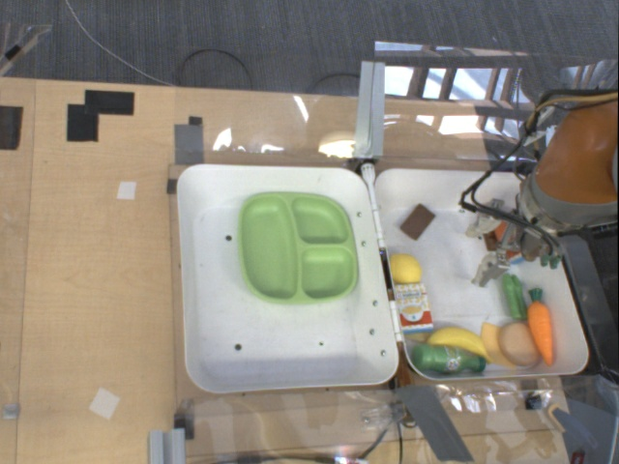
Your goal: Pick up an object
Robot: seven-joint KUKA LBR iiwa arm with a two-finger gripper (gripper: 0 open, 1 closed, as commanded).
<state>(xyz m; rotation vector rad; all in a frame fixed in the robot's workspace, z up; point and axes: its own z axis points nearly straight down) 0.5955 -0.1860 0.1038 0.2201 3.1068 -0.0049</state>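
Cucumber (514,297), long axis running toward the bin's near rim, lies just beside and below the gripper (495,259); whether the claw is open, I cannot tell.

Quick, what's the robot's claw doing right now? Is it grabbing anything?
Gripper: jaws open, holding nothing, hanging over the right bin above the green cucumber.

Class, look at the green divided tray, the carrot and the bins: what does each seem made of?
Green tray: likely matte moulded plastic, uniform colour, rounded compartments.
Carrot: probably toy plastic, smooth and evenly orange.
Bins: apparently white plastic, faint sheen.
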